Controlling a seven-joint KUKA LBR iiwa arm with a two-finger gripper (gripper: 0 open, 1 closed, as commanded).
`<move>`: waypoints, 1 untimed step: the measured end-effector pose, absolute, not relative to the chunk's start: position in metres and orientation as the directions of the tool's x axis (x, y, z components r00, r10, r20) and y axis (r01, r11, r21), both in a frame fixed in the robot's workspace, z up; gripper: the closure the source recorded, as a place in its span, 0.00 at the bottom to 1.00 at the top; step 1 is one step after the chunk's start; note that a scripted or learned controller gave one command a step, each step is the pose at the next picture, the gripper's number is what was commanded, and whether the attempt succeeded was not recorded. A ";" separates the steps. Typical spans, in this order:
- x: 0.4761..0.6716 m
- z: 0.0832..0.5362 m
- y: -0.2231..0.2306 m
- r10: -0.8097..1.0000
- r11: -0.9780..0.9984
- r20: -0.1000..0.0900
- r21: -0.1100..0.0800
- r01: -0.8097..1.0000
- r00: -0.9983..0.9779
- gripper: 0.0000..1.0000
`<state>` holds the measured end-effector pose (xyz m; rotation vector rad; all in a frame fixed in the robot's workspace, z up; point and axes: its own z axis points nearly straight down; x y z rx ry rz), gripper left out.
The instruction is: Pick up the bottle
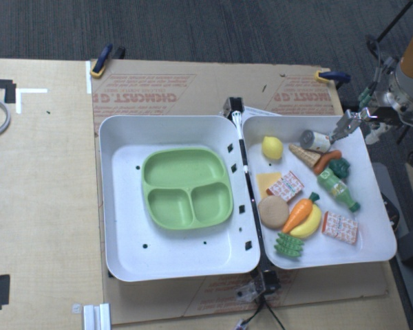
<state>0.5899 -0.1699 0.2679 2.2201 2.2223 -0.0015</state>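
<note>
From my remote station, I could not tell whether the small metal fingers were spread or pressed together; at that size they were only a dark, thin shape at the top right corner of the right-hand shallow white bin (372, 177). The two-finger gripper (349, 124) hung just beside a small grey-and-white cylinder (315, 140) that lay on its side near the bin's far wall, possibly touching it, though the slant left that unclear. Nothing showed between the fingers.

The green plastic bottle with a white label (336, 189) lay on its side in the same bin, below and a little left of the gripper, its neck pointing toward the near right. A tan waffle cone (306, 155) and an orange-red toy vegetable (325, 160) lay between them. A yellow lemon (272, 148), a round brown cookie (273, 212), an orange carrot (299, 212) and a red-and-white packet (340, 228) filled the rest of that bin. In the left-hand white bin (117, 205) sat a light green three-compartment tray (187, 188). The grey arm (399, 95) reached in from the right.
</note>
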 end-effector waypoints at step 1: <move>0.590 0.277 -0.170 1.000 0.003 -0.002 0.000 1.000 -0.003 1.00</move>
